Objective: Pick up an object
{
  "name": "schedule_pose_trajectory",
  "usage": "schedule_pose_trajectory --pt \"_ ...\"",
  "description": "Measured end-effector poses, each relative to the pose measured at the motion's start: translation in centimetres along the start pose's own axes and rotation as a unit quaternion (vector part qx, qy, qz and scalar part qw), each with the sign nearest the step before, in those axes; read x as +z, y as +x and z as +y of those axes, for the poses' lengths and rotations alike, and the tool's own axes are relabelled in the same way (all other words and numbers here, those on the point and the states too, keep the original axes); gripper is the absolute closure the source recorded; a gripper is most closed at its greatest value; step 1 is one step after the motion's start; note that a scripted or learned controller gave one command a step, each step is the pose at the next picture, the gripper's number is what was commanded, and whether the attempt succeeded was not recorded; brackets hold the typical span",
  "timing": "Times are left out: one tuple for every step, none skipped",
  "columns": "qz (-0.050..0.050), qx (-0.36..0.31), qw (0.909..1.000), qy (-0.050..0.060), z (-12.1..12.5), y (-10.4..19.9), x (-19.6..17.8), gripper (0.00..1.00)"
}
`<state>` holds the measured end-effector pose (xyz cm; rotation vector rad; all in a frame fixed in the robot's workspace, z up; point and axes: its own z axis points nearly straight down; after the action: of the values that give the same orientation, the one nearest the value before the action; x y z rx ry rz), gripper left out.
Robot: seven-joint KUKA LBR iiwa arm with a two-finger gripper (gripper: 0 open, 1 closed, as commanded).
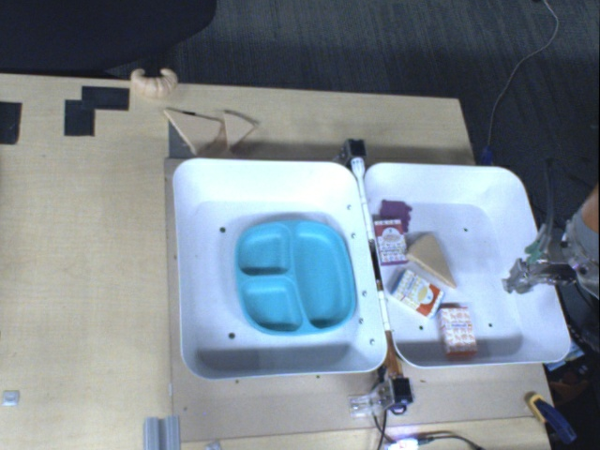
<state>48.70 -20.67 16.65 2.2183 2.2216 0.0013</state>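
White plastic forms the 2 shallow bins on the bench [84,279], set side by side and touching along a central seam. Left bin [202,251]: contains 1 blue divided tray [295,275] with 3 compartments, lying flat near the bin centre. Right bin [506,200]: contains 4 small candidate objects clustered in its left half. These are a tan wedge [433,259], a white carton [415,291] just below it, a red-and-white box [457,330] near the lower wall, and a purple-topped packet [391,231] beside the seam.

Gripper [527,276]: positioned at the right edge of the right bin, well apart from all 4 objects. Nothing is visible between its tips; whether the pincer is spread or closed cannot be told at this resolution.

Task status, as judged: no object lifted. Remaining: approach, grasp and lift.
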Motion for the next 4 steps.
schedule_pose_trajectory --pt "0.0 -0.002 1.0 -0.002 5.8 6.5 -9.0 1.0" --pt "0.001 -0.002 1.0 0.0 9.1 7.5 -3.3 1.0" --pt "0.0 -0.001 1.0 0.001 8.5 2.8 3.0 1.0" --pt "0.0 0.0 1.0 0.0 3.4 0.0 1.8 1.0"
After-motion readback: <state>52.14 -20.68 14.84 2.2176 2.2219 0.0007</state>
